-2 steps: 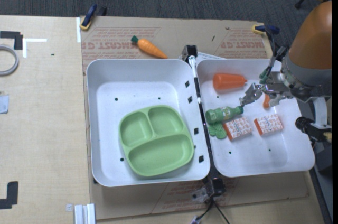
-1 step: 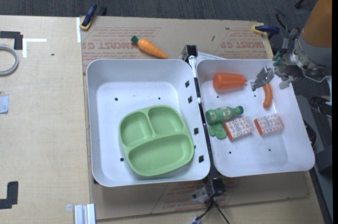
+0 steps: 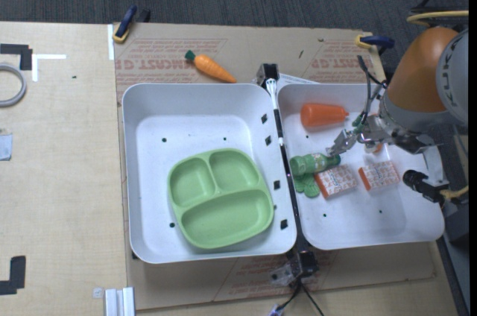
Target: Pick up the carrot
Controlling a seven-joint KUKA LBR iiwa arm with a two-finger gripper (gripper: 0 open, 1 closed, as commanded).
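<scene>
1. Carrot (image 3: 211,67) lies on the cardboard outside both bins, just above the left bin (image 3: 141,158), with open room around it.
2. We see the hand (image 3: 344,143) low in the right bin (image 3: 387,229), near a green bottle (image 3: 311,164).
3. We cannot tell its state.

The two bins (image 3: 149,180) look like smooth white plastic with a faint sheen. The green divided plate (image 3: 220,197) is matt plastic. The carrot (image 3: 211,67) on the far cardboard looks like smooth orange plastic. The cardboard sheet (image 3: 246,54) is matt brown with red print. The arm's orange band (image 3: 417,68) is glossy. The bench top (image 3: 59,180) looks like pale matt wood.
</scene>
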